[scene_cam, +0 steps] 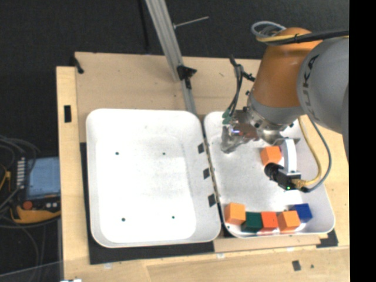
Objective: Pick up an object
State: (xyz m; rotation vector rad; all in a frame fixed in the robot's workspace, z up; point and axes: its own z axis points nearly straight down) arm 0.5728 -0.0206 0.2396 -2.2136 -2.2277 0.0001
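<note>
My gripper (231,140) hangs over the upper left part of the right bin (247,175), close to its left wall. An orange block (271,155) lies just to its right, partly under the wrist. Along the bin's front edge several blocks sit in a row: an orange one (235,212), a dark green one (253,221), a red-orange one (269,219), another orange one (288,219) and a blue one (302,211). I see no block in the gripper.
The left bin (144,175) sits beside the right one, their rims meeting at clips (207,172). A grey metal pole (170,46) slants in from the top. A black connector with a yellow cable (282,177) hangs off the wrist.
</note>
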